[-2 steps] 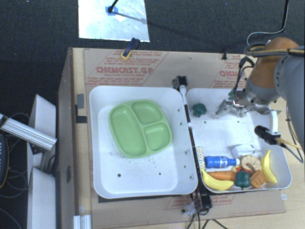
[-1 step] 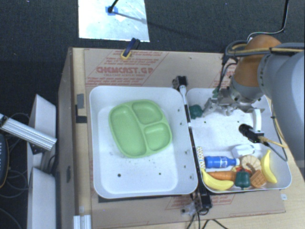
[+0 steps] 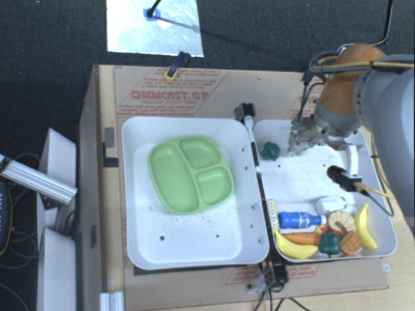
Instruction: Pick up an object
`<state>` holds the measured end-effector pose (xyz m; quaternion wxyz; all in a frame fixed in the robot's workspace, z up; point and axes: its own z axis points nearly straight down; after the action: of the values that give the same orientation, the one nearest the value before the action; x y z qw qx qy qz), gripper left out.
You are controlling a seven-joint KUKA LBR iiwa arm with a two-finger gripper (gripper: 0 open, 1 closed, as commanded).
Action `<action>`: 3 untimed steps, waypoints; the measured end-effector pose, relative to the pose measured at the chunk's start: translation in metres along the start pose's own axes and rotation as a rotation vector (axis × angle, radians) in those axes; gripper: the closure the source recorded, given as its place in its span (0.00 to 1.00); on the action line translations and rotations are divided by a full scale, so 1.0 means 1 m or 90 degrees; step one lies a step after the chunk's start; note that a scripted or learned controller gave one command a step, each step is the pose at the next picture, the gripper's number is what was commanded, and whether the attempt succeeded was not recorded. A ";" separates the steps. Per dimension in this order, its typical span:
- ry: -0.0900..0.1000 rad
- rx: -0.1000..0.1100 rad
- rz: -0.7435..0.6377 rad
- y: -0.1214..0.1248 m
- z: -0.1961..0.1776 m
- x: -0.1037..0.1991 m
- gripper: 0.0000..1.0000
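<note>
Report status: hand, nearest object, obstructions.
Hand low in right bin, far end. Small teal object just beside it, not held. Toy food pile at near end, apart.

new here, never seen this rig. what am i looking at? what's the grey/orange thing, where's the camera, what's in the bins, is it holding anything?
One camera, fixed above the bench, looking down at a slant. The grey and orange thing is a robot arm reaching in from the right; its gripper sits low over the far end of the right bin.

The left bin holds a green divided plate. The right bin holds a small teal object close to the gripper, plus a pile of toy food at the near end: bananas, a blue bottle, a carrot.

Nothing is visibly between the fingers; whether they are open or shut is too small to tell.
</note>
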<state>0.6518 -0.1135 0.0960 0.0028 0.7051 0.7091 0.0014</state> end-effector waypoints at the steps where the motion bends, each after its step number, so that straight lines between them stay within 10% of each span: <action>1: -0.001 0.000 0.000 0.000 0.000 0.000 0.00; 3: 0.001 0.002 0.000 0.017 0.011 0.030 0.00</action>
<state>0.6692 -0.0831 0.0849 0.0013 0.7052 0.7090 0.0006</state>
